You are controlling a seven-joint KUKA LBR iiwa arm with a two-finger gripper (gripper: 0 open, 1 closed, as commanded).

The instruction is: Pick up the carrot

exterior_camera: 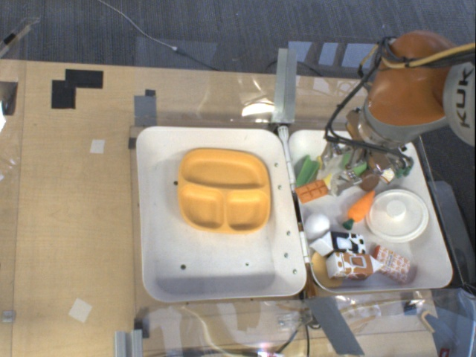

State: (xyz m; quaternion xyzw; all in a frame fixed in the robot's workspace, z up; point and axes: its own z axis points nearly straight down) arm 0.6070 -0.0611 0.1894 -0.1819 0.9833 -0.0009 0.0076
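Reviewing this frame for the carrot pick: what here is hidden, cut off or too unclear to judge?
- Gripper: in the camera view the orange wrist covers it from above; its state is unreadable.
- Carrot: whether the gripper touches it is unclear; its upper end meets dark clutter.
- Right bin: its far part lies under the arm.
- Small items near the green piece: too small and crowded to identify.
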